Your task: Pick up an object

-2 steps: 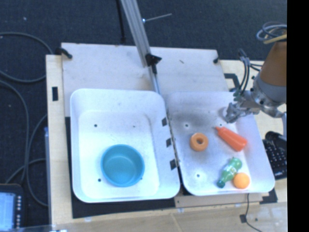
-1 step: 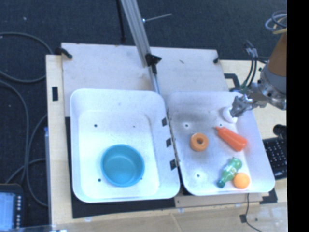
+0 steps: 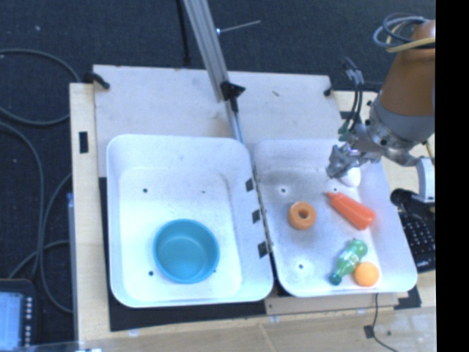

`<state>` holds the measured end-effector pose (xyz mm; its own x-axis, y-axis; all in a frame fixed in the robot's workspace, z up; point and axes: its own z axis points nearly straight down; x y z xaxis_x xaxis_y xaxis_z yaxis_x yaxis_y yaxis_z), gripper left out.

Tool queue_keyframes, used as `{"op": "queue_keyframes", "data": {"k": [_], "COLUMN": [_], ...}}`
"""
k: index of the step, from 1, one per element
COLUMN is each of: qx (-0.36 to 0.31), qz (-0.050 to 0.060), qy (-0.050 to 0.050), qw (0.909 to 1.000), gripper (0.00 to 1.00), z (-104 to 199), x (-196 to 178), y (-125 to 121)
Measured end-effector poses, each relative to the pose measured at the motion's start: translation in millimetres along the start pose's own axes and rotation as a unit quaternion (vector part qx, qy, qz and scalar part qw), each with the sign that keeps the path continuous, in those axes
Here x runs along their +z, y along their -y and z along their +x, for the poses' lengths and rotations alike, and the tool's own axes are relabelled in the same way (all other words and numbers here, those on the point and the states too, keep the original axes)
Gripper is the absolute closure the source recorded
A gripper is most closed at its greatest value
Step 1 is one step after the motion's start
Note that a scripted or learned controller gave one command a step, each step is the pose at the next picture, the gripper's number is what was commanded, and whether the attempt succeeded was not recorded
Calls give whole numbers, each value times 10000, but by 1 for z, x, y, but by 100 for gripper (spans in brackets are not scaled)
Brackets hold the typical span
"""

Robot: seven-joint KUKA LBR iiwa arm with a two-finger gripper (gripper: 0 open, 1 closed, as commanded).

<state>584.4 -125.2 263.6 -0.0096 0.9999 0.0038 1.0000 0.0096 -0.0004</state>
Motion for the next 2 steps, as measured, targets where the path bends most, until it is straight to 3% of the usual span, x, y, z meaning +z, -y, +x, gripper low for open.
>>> {"op": "queue_keyframes", "data": {"k": [2], "qx": [1], "qz": [22], "qy": [4], "qw": [10000], "gripper": [100], "z": [119], "x": [3], "y": [7]}}
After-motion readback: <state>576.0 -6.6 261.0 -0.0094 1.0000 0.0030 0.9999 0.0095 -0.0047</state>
